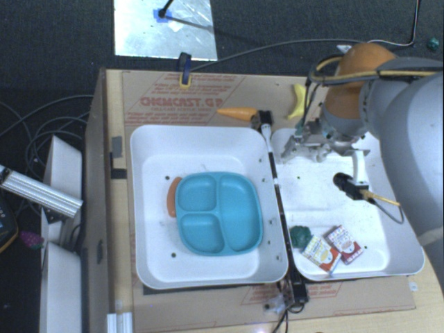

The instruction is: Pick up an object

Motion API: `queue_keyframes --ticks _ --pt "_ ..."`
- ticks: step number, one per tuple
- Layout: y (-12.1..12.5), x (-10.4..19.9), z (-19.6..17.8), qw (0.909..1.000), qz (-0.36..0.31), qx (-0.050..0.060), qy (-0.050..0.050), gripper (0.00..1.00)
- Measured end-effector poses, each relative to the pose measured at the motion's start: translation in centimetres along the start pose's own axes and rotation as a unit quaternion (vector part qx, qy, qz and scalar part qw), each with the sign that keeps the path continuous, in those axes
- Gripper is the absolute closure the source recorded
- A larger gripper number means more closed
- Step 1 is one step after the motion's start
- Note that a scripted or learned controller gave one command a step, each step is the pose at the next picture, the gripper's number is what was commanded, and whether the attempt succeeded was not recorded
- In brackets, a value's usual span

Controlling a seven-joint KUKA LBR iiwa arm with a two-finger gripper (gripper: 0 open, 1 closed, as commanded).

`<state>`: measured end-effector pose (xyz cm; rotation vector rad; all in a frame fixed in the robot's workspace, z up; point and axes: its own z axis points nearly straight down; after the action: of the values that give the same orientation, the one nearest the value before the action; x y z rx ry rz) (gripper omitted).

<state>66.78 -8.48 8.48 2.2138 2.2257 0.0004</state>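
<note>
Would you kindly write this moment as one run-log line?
arm: over right bin's far end | pincer: near far-left corner | right bin: green toy, two packets | left bin: blue tray, sausage

**A:** Grey arm point(406, 116) coming in from the right, orange band point(361, 75) sitting just above the wrist?

**B:** Yep. Bent down steeply, wrist pointing down-left, pincer point(305, 146) low at the far end. Metal bits visible around the tip, but too small and cluttered to read anything more.
</note>
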Motion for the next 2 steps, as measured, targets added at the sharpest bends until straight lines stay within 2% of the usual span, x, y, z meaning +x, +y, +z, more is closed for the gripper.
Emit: queue_keyframes --ticks 1,2 --pt "0.1 0.0 0.0 1.0000 0.000 0.000 0.000 0.00" --pt "0.2 0.0 -1.2 1.0000 -0.001 -0.002 0.000 1.00"
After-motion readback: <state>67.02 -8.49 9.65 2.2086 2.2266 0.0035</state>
